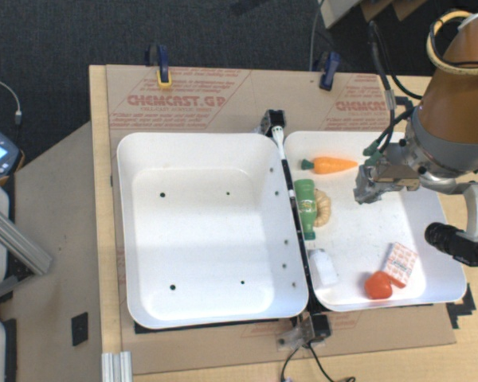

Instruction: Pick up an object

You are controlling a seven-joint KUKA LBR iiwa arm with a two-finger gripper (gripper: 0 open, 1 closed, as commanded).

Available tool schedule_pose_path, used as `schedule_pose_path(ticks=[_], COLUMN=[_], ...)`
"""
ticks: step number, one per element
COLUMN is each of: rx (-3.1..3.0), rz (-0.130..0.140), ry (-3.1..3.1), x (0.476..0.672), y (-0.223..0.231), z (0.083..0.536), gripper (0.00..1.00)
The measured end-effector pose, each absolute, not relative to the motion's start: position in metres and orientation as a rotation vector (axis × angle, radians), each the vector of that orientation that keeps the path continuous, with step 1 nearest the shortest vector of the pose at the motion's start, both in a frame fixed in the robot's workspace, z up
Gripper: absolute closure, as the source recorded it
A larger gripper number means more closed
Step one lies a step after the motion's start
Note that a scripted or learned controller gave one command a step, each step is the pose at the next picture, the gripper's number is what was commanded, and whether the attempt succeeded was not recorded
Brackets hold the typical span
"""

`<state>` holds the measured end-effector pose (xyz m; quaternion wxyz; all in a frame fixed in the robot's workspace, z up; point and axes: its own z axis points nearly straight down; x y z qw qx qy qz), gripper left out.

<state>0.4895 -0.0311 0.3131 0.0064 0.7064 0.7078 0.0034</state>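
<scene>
The right white bin (430, 213) holds several things. An orange carrot (331, 165) lies near its back left corner. A green bottle (305, 206) rests along the left wall, with a beige pastry-like piece (324, 208) beside it. A small white object (323, 267) sits near the front left. At the front lie a red tomato (378, 286) and a pink-and-white packet (401, 263). My gripper (371, 188) hangs over the bin's middle back, just right of the carrot and below its level in the view. I see nothing held in it.
The left white bin (143, 165) stands beside the right one, sharing a black divider strip (291, 205). Blue clamps (162, 64) pin the cardboard sheet at the back. The arm's grey and orange body (454, 110) covers the right bin's back right corner.
</scene>
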Motion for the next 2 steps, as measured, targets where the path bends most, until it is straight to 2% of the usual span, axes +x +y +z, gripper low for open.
schedule_pose_path(ticks=[2], rx=[2.206], rz=[0.012], ry=[2.214], x=[0.491], y=[-0.031], z=[0.333], gripper=[1.00])
